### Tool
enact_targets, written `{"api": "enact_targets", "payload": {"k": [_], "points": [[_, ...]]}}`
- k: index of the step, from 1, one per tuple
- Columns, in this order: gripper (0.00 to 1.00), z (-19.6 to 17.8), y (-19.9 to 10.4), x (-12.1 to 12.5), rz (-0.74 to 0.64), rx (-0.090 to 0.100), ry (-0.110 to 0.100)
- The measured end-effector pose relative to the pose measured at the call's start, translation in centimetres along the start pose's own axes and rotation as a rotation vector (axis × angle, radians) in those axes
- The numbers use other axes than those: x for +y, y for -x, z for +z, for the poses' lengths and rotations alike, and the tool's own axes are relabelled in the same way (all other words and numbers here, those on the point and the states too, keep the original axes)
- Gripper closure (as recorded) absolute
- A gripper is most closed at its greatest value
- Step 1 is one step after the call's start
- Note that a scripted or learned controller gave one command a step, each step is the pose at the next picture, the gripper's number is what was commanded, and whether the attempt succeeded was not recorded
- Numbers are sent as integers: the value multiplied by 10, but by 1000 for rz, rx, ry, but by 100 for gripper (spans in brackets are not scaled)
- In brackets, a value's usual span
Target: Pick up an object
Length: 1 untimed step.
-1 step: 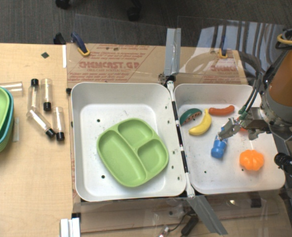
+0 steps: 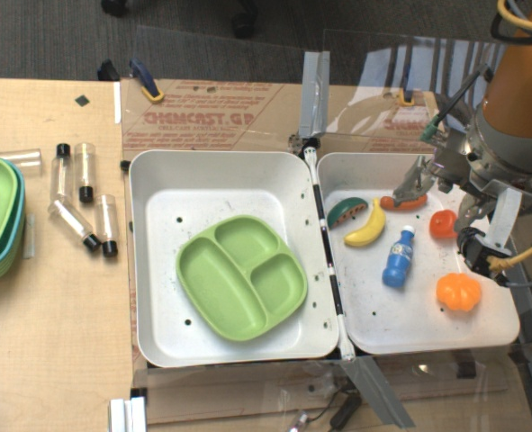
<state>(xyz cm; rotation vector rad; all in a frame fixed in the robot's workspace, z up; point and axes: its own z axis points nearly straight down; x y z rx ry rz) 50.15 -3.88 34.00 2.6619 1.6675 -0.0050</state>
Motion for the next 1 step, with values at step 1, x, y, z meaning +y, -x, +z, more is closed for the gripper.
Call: {"api": "enact_targets", "payload": {"k": [1], "points": [[0, -89, -87, -19, 122, -1, -1]]}}
